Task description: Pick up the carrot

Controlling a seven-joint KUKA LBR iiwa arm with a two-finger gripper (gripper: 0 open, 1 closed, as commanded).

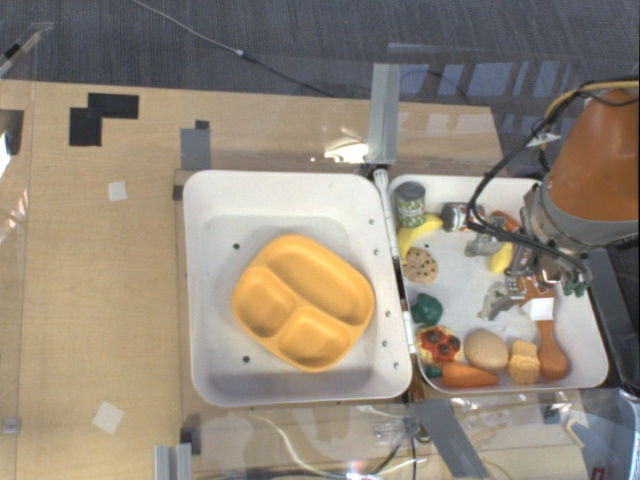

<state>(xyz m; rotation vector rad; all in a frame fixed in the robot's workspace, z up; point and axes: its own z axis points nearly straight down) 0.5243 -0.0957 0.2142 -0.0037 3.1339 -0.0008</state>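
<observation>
At the right white plastic bin's [598, 368] 6 o'clock edge lies the tapered orange carrot [468, 374], untouched. Metal two-finger gripper [508, 293] hovers w/ nothing btwn its parted fingers, toward 1 o'clock. Approach step; next, prob. descend onto carrot.

wood bench [90, 298], 2 white bins [290, 193] (side by side)

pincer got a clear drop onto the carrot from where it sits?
Probably yes. The carrot lies exposed at the right bin's near edge, nothing on top. The potato and pizza toy crowd it, so side clearance for the pincer looks tight.
</observation>
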